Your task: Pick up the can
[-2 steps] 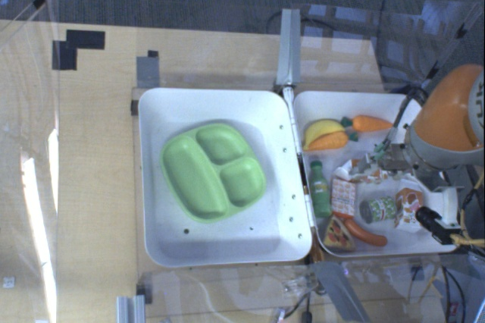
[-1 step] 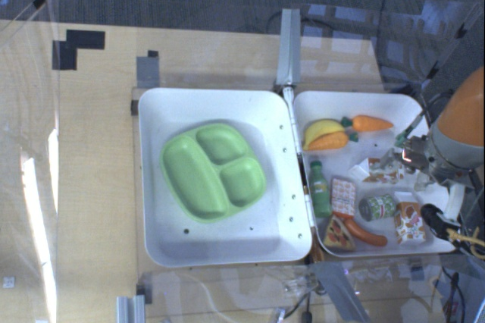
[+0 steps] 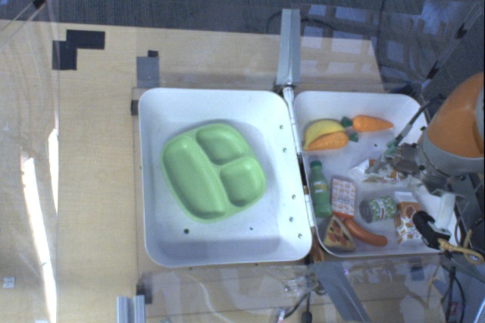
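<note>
Pizza slice (image 3: 339,235) and hot dog (image 3: 365,233) crowd the right bin's (image 3: 303,111) front edge, with the can (image 3: 378,208) on its side just behind them. Arm (image 3: 455,133) hangs over the right side, jaws state cannot be told; best approach is straight down, jaws spanning the can's width, clear of the green bottle (image 3: 320,188).

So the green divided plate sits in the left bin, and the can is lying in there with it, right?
Not quite. The green divided plate does sit in the left bin, but the can lies on its side in the right bin, among the toy food near the green bottle. The camera view shows this.
</note>
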Available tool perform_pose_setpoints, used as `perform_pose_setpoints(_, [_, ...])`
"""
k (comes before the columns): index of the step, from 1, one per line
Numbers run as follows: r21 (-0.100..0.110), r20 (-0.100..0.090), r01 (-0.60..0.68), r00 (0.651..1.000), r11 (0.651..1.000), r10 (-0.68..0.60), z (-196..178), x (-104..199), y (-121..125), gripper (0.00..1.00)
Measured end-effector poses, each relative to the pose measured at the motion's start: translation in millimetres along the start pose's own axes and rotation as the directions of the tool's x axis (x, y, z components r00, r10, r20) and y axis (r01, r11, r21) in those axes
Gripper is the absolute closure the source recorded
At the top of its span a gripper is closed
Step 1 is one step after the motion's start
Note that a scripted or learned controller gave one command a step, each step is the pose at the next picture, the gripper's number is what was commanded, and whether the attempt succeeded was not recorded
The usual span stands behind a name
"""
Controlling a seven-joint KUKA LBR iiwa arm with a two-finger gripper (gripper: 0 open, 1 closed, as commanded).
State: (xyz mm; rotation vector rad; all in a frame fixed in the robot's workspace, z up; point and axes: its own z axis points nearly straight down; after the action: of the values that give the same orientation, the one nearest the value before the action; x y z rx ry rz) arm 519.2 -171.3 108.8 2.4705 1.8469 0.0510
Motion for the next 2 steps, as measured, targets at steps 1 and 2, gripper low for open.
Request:
perform_pose_setpoints(1, [0.04, -0.007, -0.011, 1.0, 0.999, 0.011, 14.6, 24.9, -34.5, 0.0])
perform_pose_setpoints(2, [0.049, -0.009, -0.01, 1.0, 0.999, 0.01, 9.6, 25.6, -35.4, 1.0])
